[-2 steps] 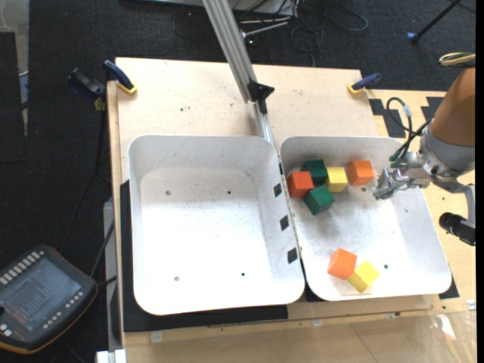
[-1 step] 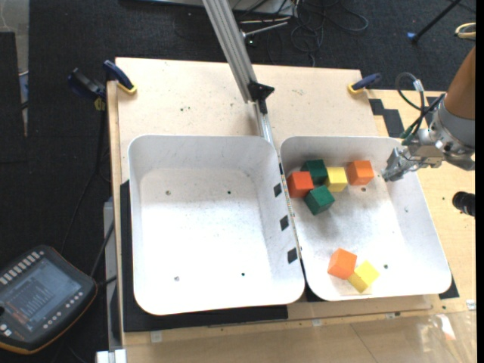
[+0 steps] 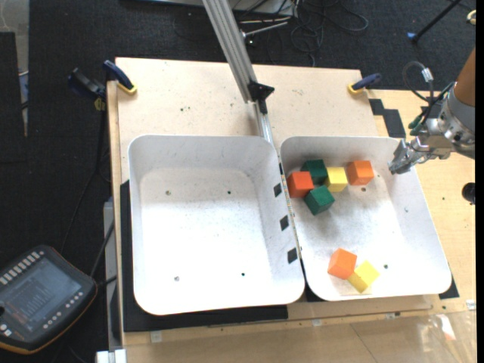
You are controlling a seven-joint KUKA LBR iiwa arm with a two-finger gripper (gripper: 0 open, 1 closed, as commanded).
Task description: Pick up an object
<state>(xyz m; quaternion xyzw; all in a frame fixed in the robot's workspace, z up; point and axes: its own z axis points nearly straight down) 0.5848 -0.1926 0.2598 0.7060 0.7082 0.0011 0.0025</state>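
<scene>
Camera view, left to right: we see the left bin (image 3: 204, 225), then the right bin (image 3: 412, 225) with blocks clustered near its far wall (image 3: 330, 181) and two more near its front edge (image 3: 352, 269), bare floor between. Our gripper (image 3: 401, 162) hovers over the far right rim; its spread we cannot tell.

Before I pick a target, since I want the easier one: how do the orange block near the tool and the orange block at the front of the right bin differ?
The orange block near the tool touches the yellow block in a cluster; the front orange block touches only another yellow block. The first sits square to the bin, the front one turned. Both look alike in color and size.
</scene>
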